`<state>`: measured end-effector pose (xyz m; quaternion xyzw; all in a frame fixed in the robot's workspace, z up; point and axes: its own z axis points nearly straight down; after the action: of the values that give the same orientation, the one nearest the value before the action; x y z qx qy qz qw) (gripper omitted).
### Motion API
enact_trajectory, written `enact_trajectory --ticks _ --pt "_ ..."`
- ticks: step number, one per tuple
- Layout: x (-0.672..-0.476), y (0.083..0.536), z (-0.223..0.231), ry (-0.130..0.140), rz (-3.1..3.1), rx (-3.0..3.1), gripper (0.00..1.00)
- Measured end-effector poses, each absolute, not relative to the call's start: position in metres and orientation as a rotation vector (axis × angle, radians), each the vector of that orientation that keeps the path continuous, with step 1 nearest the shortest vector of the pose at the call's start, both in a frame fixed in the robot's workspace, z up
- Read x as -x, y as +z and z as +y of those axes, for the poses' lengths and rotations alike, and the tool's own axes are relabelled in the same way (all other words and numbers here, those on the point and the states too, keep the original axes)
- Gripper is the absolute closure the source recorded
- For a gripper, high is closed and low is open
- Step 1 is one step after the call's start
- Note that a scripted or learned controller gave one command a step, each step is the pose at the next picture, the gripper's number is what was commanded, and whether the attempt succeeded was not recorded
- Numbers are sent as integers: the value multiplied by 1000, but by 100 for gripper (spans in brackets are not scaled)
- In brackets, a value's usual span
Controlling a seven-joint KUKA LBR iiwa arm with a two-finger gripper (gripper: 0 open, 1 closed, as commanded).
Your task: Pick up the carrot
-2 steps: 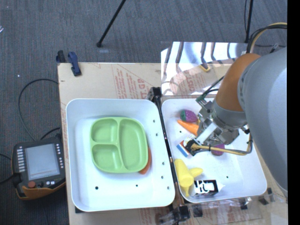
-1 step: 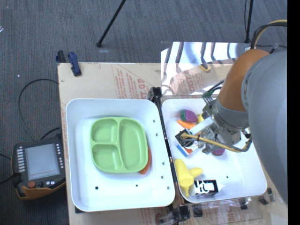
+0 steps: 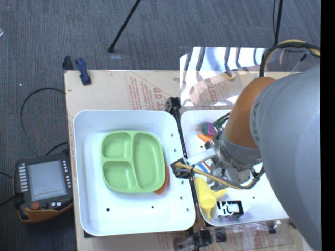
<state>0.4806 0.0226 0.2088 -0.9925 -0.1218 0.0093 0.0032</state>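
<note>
The small orange carrot (image 3: 204, 137) is seen in the right shallow white bin (image 3: 261, 203), near its left wall, beside a purple-and-green item (image 3: 209, 127). The pincer is hidden beneath the grey arm (image 3: 282, 140); its state cannot be told. Reversed red print on the cardboard surface (image 3: 141, 90) is not legible

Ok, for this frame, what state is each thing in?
green divided plate: upright in the left bin, compartments bare, an orange thing poking out under its right edge.
carrot: lying in the right bin, beside the arm, not visibly held.
yellow item: lying in the right bin.
teach pendant: on the floor.
</note>
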Motion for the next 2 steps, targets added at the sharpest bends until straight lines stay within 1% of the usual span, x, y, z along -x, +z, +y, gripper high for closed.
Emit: enact_trajectory --ticks 1,2 --pt "-476 213 31 26 -315 3119 100" --pt "-475 181 6 30 -313 3120 100"
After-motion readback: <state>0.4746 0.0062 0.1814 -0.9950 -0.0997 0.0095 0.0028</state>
